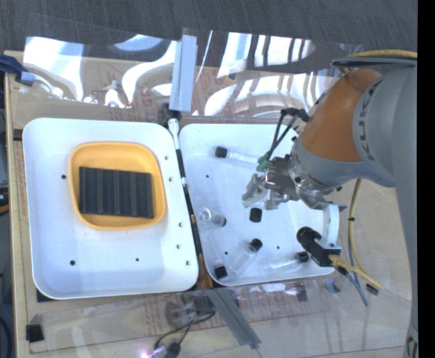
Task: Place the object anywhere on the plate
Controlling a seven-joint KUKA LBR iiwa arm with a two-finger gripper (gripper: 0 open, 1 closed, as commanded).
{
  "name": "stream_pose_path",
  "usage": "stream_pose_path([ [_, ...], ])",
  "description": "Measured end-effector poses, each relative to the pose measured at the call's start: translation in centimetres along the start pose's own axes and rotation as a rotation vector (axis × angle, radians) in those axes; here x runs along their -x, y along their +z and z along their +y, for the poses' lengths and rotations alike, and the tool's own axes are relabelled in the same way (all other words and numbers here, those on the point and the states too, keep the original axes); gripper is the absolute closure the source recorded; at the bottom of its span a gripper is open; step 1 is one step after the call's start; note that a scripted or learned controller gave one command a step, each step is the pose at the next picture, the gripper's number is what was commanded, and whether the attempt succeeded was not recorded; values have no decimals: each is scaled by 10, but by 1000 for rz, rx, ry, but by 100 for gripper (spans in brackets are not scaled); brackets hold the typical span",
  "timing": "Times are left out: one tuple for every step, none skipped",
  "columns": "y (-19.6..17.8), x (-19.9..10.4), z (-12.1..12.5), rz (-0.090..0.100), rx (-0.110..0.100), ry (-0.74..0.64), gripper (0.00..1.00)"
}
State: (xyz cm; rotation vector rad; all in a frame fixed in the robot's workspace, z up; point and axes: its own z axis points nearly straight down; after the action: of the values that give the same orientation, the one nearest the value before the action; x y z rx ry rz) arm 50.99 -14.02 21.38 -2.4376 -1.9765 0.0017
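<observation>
- Camera view, fixed above the bench: two shallow white bins side by side, the left bin (45, 259) holding a yellow plate (116, 185) with a dark ribbed panel (117, 191) in its middle.
- Right bin (202, 144) holds several small clear vials with black caps, scattered and apart from one another.
- One vial (236, 155) lies near the bin's far wall, long axis running roughly left-right, black cap at its left end.
- Another vial (245, 256) lies near the bin's near edge, tilted diagonally, black cap toward the upper right.
- A third vial (288, 260) lies by the near right corner, almost left-right, cap at its right end.
- A short clear vial (208, 216) sits just beside the bin's left wall; its axis is too small to tell.
- A small black cap-like piece (255, 215) rests just below the gripper.
- Gripper (258, 192) is low over the middle of the right bin, reaching leftward; whether it is released or clenched, I cannot tell.
- Arm comes in from the right, its orange band (329, 129) above the wrist, the grey body (385, 118) bent over the bin's right side.
- No vial lies on the plate.
</observation>
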Motion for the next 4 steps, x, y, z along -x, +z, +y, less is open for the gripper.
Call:
stream_pose_path([
  [-5, -47, 47, -1, 1, -191, 100],
  [19, -68, 24, -1, -3, -401, 100],
  [23, -121, 52, -2, 0, -490, 100],
  [23, -121, 52, -2, 0, -490, 0],
])
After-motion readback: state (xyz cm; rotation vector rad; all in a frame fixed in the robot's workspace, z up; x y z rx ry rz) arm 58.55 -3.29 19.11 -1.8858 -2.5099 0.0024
